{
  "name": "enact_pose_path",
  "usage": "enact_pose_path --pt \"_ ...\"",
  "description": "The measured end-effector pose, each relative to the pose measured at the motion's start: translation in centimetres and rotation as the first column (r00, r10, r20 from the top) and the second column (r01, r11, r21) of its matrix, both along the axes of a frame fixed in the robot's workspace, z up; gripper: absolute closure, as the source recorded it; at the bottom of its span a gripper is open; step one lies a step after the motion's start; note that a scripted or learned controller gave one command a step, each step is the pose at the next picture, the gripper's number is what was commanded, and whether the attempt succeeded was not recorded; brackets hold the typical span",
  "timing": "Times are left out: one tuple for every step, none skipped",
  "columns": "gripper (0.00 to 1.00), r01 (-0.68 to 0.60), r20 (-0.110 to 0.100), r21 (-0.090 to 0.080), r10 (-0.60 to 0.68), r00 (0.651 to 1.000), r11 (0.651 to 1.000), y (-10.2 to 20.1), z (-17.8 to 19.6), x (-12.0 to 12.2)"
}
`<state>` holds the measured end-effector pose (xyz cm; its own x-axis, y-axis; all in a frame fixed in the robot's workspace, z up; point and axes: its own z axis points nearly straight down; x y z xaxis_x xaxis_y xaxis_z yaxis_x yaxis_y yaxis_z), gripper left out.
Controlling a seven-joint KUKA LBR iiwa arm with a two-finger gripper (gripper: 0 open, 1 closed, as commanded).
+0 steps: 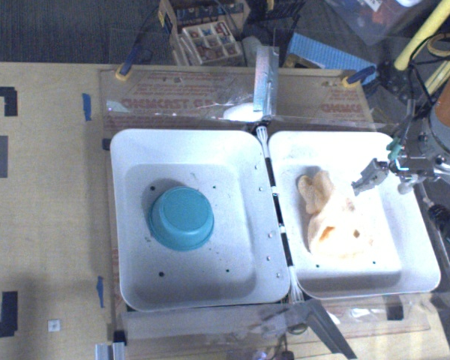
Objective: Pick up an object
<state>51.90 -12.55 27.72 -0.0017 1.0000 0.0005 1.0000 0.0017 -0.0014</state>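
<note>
A cream and tan soft object (334, 220) with orange patches lies in the middle of the right bin (420, 265). An upturned blue bowl (181, 217) sits in the left bin (127, 163), left of centre. My gripper (381, 186) hangs over the right bin's upper right part, just up and right of the soft object. Its fingers are spread open with nothing between them. The left fingertip (358, 185) is close to the soft object's upper edge, and I cannot tell whether it touches.
A cardboard sheet (180, 100) lies behind the bins, with boxes and clutter beyond it. Cables and a yellow bar (427, 21) stand at the upper right, near the arm. The wooden bench (45, 223) stretches to the left.
</note>
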Motion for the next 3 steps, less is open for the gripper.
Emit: enact_pose_path --pt "0.00 -0.302 0.000 0.002 0.302 0.953 0.953 -2.8 -9.7 -2.1" --pt "0.00 -0.339 0.015 -0.009 0.339 0.941 0.941 0.2 -18.6 3.0" --pt "1.00 -0.334 0.020 -0.011 0.334 0.942 0.943 0.0 -17.5 3.1"
